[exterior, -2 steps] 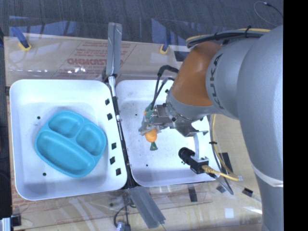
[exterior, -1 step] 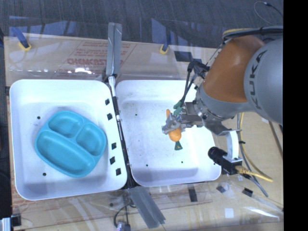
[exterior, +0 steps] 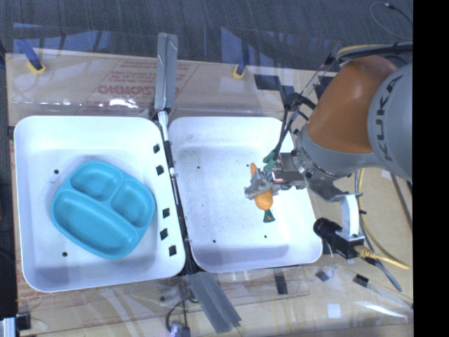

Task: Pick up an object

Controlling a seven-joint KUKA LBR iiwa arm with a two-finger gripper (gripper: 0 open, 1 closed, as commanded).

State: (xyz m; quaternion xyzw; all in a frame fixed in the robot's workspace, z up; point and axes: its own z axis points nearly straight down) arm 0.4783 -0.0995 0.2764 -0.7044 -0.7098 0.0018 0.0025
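Note:
My gripper (exterior: 261,187) hangs low over the right side of the right bin (exterior: 210,251), reaching in from the right under the grey and orange arm. A small round orange object (exterior: 264,201) sits directly beneath the gripper's tip, touching it or very close to it. A small dark green piece (exterior: 269,217) lies just below the orange one on the bin floor. A thin orange sliver (exterior: 253,168) shows just above the gripper. The gripper body hides where the orange object meets it.
A blue divided plate (exterior: 104,208) lies in the left bin (exterior: 28,258). A grey divider strip (exterior: 166,83) runs between the two bins. Cables and a black fitting (exterior: 337,237) sit off the right bin's right rim.

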